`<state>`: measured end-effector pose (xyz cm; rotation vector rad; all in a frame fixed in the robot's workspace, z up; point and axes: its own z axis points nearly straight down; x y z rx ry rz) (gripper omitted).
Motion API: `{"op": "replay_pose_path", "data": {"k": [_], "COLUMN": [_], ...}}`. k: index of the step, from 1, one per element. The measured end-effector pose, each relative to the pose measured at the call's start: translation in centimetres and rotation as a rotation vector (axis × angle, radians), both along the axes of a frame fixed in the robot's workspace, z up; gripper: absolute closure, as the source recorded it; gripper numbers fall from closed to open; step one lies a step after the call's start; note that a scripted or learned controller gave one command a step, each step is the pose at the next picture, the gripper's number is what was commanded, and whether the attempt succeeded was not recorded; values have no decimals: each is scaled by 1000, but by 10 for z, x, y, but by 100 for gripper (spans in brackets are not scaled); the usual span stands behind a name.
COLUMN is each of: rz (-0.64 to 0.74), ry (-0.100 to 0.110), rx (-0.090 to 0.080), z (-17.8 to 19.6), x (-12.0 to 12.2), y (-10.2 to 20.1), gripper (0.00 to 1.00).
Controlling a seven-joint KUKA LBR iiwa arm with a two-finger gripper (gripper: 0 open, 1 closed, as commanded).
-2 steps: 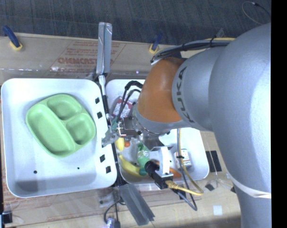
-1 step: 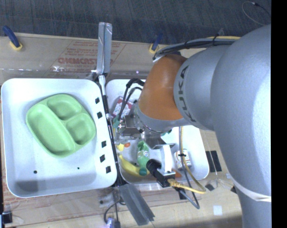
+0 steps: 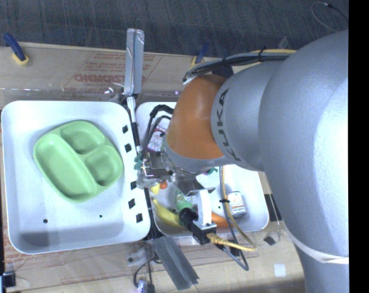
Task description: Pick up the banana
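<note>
The gripper [image 3: 172, 195] hangs low in the right bin [image 3: 253, 223], its jaw state impossible to tell, with the banana [image 3: 164, 214] just below it.

Grey arm [image 3: 282, 115] low over right bin [image 3: 255, 221], banana [image 3: 165, 214] beneath; green divided plate [image 3: 79, 159] in left bin [image 3: 25, 212].

A robotics laboratory workstation: a grey industrial arm [image 3: 294, 108] with an orange band reaches over two shallow white bins [image 3: 13, 182] on a cardboard-covered bench [image 3: 68, 66]. Blue clamps [image 3: 14, 47] pin the cardboard, loose cables [image 3: 236, 243] trail from the arm, and dark carpet [image 3: 172, 5] lies beyond the bench.
</note>
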<state>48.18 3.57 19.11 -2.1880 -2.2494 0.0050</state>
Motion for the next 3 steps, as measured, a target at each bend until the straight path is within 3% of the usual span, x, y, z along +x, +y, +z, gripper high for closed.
{"op": "replay_pose_path", "data": {"k": [1,2,3], "rz": [0,37,38], "ry": [0,1,0], "rx": [0,1,1], "z": [0,0,0], "x": [0,-6,-6], "y": [0,-57,-57], "gripper": [0,0,0]}}
